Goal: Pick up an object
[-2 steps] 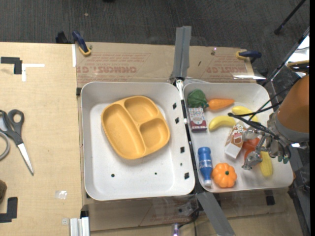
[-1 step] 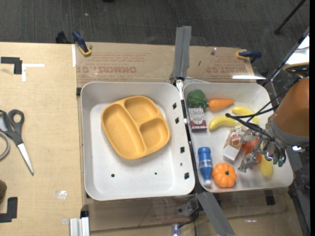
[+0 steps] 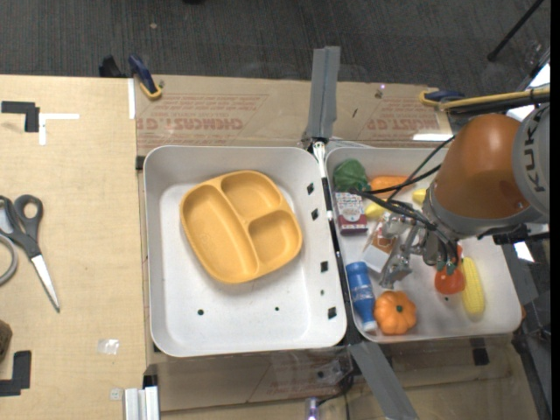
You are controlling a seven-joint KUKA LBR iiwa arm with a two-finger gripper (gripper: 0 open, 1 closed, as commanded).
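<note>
My gripper (image 3: 395, 269) hangs low in the right bin (image 3: 499, 322), its metal fingers pointing down-left just above a small orange pumpkin (image 3: 395, 312). A blue bottle (image 3: 360, 292) lies to its left. A red tomato-like piece (image 3: 450, 280) and a yellow corn cob (image 3: 472, 285) sit to its right. Behind it are a small red-and-white carton (image 3: 351, 213), a green vegetable (image 3: 351, 175), an orange carrot (image 3: 388, 183) and a yellow piece (image 3: 374, 208). Nothing shows between the fingers.
The left bin (image 3: 175, 322) holds a yellow divided plate (image 3: 241, 226). My arm's orange band (image 3: 481, 169) covers the right bin's back right part. Scissors (image 3: 31, 243) lie on the bench at the far left. Cardboard lies behind the bins.
</note>
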